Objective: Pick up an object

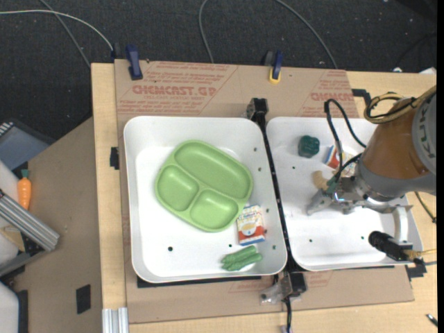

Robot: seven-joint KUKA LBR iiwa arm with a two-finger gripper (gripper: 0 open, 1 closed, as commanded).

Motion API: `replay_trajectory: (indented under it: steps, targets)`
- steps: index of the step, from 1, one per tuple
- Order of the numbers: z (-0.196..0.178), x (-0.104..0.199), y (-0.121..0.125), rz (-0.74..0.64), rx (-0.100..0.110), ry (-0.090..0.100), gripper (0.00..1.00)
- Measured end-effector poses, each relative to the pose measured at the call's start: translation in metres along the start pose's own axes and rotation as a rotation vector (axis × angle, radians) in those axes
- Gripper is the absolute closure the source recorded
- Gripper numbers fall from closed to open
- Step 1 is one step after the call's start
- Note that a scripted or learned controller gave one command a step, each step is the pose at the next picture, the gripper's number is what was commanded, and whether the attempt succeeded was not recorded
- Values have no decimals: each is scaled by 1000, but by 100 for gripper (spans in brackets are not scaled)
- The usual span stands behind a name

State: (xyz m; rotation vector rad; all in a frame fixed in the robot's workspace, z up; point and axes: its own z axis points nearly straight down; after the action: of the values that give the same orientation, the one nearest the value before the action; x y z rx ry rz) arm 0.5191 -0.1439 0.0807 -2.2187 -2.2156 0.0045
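I reach in from the right, my grey arm (409, 155) with its orange band hanging over the right bin (305, 252), and my gripper (331, 198) sits low above that bin's white floor, near its middle; whether my jaws are open or closed I cannot tell, because the wrist and cables cover them from above. Close to me, toward the bin's far side, lies a small dark green object (309, 146), apart from my wrist. Just beside my arm, a red and white item (333, 158) peeks out, partly hidden by a black cable, and a small tan piece (320, 180) lies just beside my gripper; I cannot tell whether I touch it. In the left bin (142, 207) a light green divided plate (202, 184) lies flat near the centre. Next to its near right corner stands a small red and white carton (251, 225), and just in front of that lies a green leafy toy (241, 259) near the bin's front wall
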Motion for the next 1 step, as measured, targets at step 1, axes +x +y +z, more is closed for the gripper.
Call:
replay_trajectory:
  steps: [1]
  targets:
    - [-4,22,40,-4,-7,-2,0]
